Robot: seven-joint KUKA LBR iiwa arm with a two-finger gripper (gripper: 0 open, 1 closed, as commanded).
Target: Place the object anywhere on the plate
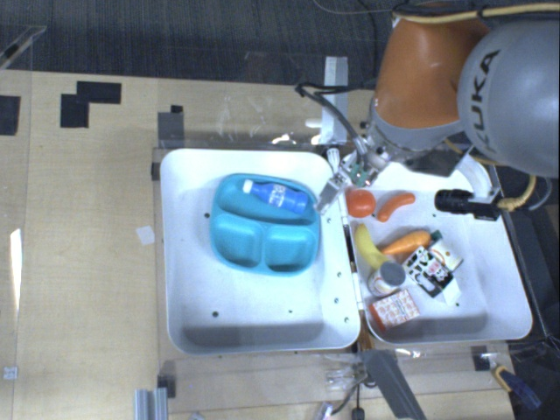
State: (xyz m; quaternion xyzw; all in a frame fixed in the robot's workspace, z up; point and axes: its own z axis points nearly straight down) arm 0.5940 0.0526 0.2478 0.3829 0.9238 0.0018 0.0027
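A blue divided plate (262,226) lies in the left bin (188,261). A blue bottle with a white label (278,196) rests on its side in the plate's far compartment. My gripper (334,185) hangs over the wall between the two bins, just right of the bottle's end and the plate's right rim. Nothing shows in the gripper. The grey arm with its orange band (429,68) reaches in from the upper right.
The right bin (503,278) holds a red-orange tomato (360,203), a curved orange piece (395,204), a banana (368,248), a carrot (406,242), a small can (388,276), a black-and-white box (434,268) and a red packet (395,307).
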